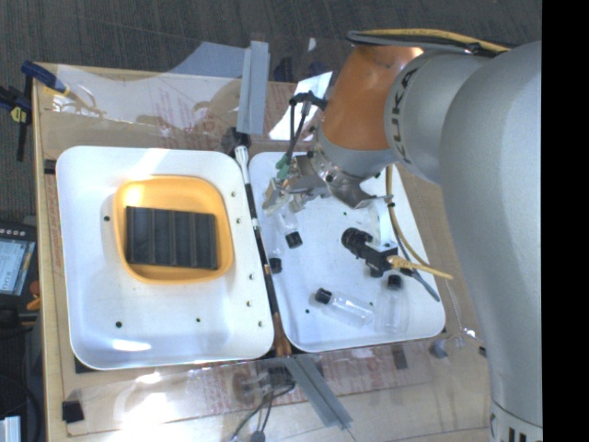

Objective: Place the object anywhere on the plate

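Note:
A yellow plate (173,201) with a dark ribbed middle lies in the left bin (92,311). My gripper (283,190) hangs low over the upper left corner of the right bin (313,334), close to the divider between the bins. A small black piece (293,238) lies on the bin floor just below the gripper, apart from it. A clear vial with a black cap (339,304) lies further toward the front of the right bin. The arm's wrist hides the back of that bin.
The grey arm with its orange band (368,99) covers the right bin's back and right side. A small dark bit (274,265) sits at the divider rim. A grey bar (253,86) stands behind the bins. Cables lie at the bench's front edge.

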